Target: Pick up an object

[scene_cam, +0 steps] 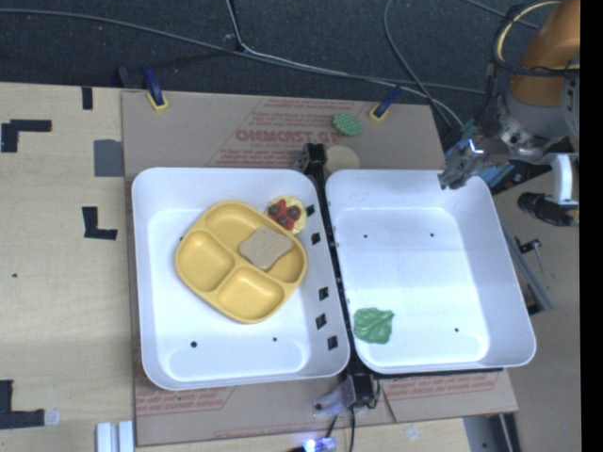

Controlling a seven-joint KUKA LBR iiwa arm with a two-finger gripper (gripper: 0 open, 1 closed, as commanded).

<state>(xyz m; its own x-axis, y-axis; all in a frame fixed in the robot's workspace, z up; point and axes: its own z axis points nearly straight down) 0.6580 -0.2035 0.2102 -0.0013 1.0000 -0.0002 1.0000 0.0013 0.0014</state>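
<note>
The gripper (459, 166) hangs over the right bin's (499, 252) rim at about one o'clock, and whether it is open, closed or holding anything cannot be told from here. The green leafy piece (373, 325) lies well apart from it, at about seven o'clock in that bin. In the left bin (155, 281) a yellow divided plate (212, 262) carries a tan slice (265, 247), with a red-and-yellow item (286, 212) touching the plate's edge at one o'clock.
</note>
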